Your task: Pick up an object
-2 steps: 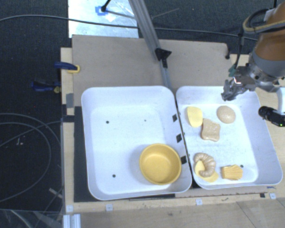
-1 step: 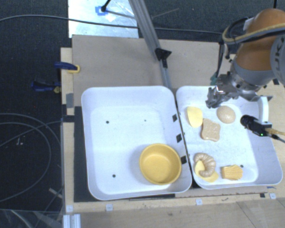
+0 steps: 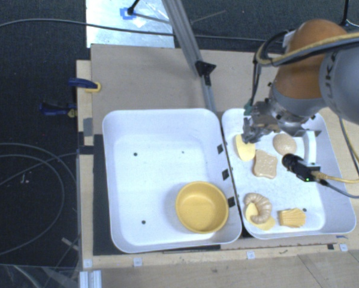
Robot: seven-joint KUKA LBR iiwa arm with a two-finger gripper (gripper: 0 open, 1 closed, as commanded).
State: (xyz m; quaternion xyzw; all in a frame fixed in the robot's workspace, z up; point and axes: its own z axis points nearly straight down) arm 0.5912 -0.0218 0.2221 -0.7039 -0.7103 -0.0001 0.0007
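My gripper (image 3: 250, 134) hangs low over the upper left part of the right bin (image 3: 338, 218). Its tip sits right at the top edge of a pale yellow wedge (image 3: 245, 149) that lies on the bin floor, and I cannot tell whether it touches the wedge. A tan toast-like slab (image 3: 265, 164) lies just to the right of the wedge. Beside the wrist rests a beige round bun (image 3: 284, 144). Nearer the front of the bin are a curled croissant-like piece (image 3: 258, 209) and a ridged yellow piece (image 3: 292, 218).
A yellow bowl (image 3: 202, 206) stands at the front right of the left bin (image 3: 137, 131). A grey pole (image 3: 188, 35) slants down to the bins' shared back corner. The arm's cable and a black connector (image 3: 299, 167) cross the right bin.
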